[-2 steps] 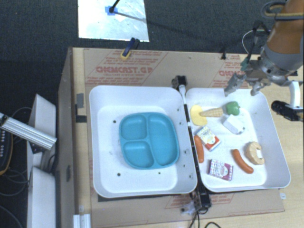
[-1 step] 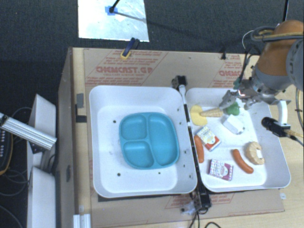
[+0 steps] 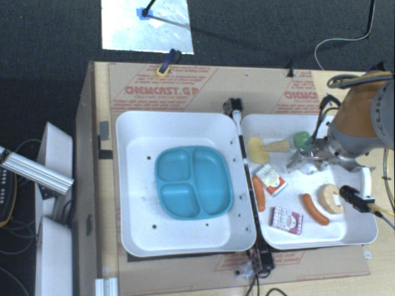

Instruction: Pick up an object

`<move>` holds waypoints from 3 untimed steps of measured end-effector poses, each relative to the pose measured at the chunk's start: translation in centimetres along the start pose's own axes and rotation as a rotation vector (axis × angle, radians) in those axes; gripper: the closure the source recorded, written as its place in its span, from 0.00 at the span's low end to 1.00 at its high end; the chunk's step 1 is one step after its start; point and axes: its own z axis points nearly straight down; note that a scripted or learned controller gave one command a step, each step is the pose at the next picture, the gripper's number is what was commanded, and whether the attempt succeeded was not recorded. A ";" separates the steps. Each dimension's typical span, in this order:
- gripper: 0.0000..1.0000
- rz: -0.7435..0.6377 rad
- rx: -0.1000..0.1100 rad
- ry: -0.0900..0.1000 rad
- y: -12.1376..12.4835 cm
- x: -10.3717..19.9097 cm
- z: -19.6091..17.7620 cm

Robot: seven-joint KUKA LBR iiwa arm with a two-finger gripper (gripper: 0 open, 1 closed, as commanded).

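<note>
Toy sausage is laid in the right bin, its long axis running diagonally from upper left to lower right. The claw is seen above it near a green toy; whether it is open or closed cannot be told.

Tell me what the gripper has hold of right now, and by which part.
Cannot be told. The gripper sits low in the right bin, between the green object and the small carton, but nothing is visibly held.

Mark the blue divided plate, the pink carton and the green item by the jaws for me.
blue divided plate (image 3: 193, 182): camera view, on the ridge where its compartments meet.
pink carton (image 3: 286, 219): camera view, middle of its printed top face.
green item (image 3: 302, 139): camera view, on its visible top surface.
</note>
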 end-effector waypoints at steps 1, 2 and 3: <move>0.00 -0.004 -0.006 0.000 7.2 1.7 -2.0; 1.00 -0.005 -0.008 -0.001 7.3 1.6 -3.2; 0.00 -0.006 -0.007 -0.001 7.3 1.6 -3.1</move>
